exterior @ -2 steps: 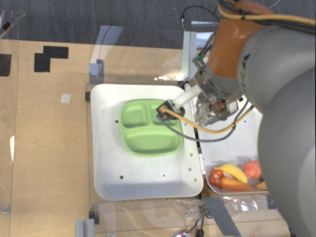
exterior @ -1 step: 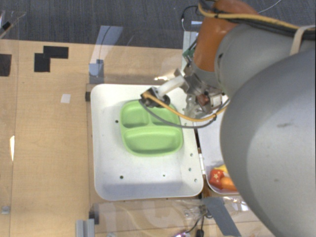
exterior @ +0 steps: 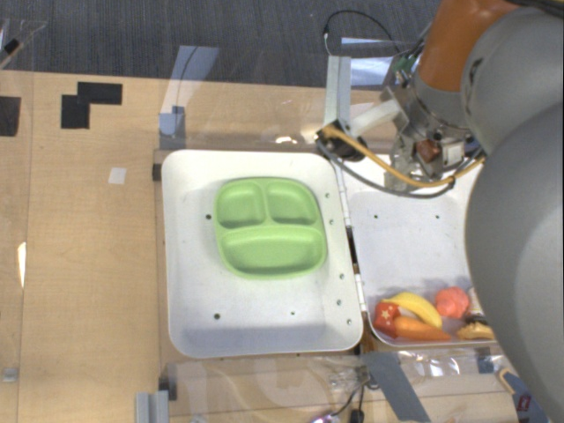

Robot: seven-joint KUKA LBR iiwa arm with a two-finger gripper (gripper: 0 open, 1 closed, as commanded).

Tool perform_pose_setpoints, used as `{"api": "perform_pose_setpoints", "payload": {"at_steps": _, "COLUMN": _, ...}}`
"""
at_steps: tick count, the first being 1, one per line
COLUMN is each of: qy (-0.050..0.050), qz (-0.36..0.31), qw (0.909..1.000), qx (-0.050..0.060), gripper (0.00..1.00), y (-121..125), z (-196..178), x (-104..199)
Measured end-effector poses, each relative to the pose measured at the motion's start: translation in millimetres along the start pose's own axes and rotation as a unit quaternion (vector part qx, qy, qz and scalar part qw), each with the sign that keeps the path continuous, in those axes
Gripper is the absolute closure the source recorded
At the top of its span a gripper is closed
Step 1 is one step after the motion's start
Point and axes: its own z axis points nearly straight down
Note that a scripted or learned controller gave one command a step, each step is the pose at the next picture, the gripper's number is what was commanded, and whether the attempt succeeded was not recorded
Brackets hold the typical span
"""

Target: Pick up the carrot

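**binwatcher:** Since everyone asks where the carrot (exterior: 421,329) sits: it's in the right bin (exterior: 401,236), down at the near edge, well apart from the gripper (exterior: 423,152). From the gripper, which hangs over the far end of that same bin, the carrot lies straight toward the camera, almost no sideways offset. Long axis runs roughly across the bin, left to right, tilted a touch.

**torque_tom:** Crowded spot though?

**binwatcher:** Yeah. A banana (exterior: 414,307) lies just behind it, on the gripper's side, and looks to be touching it. A red tomato-ish thing (exterior: 453,301) is past the banana's far tip, and something red (exterior: 385,312) sits by the carrot's left end. My guess is the approach has to come over the banana and drop down, fingers closing across the carrot's short width.

**torque_tom:** Is the gripper spread or pinched right now?

**binwatcher:** Honestly can't tell. The wrist is a tangle of cables and brackets from this angle, and the arm (exterior: 520,192) covers a lot. Nothing seems to be held in there, and it isn't touching any of the food.

**torque_tom:** And the green plate (exterior: 269,227)?

**binwatcher:** Other bin, off to the gripper's side. Not relevant.
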Motion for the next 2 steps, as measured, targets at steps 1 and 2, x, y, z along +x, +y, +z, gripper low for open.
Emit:
{"api": "perform_pose_setpoints", "payload": {"at_steps": 1, "qy": -0.002, "qz": -0.011, "qw": 0.9999, "qx": 0.001, "gripper": 1.00, "y": 7.0, "z": 92.0, "x": -35.4}}
{"api": "perform_pose_setpoints", "payload": {"at_steps": 2, "qy": 0.000, "qz": -0.078, "qw": 0.9970, "qx": 0.000, "gripper": 1.00, "y": 10.8, "z": -28.7, "x": -39.5}}
